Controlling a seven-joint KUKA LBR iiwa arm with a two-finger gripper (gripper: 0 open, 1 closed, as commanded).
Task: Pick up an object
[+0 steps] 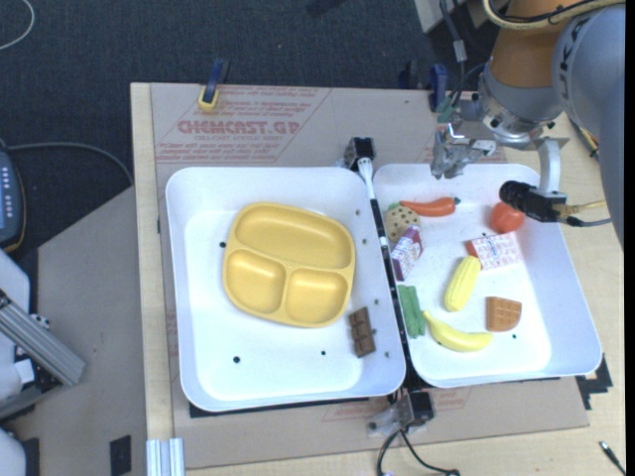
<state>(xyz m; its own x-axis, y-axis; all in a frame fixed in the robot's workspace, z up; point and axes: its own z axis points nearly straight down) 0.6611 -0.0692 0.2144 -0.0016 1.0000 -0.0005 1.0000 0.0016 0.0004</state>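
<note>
Over the far rim of the right bin [585, 340], the end effector [451, 166] hangs with its tips pointing down and nothing between them; whether it is wide or narrow I cannot tell. Just below it in that bin lie a carrot [431, 206], a tomato [506, 217], a red-and-white packet [495, 251], a corn cob [460, 283], a waffle [503, 313] and a banana [457, 336]. The left bin [193, 296] holds a yellow divided plate [289, 263] with a chocolate bar [361, 331] near its corner.
</note>
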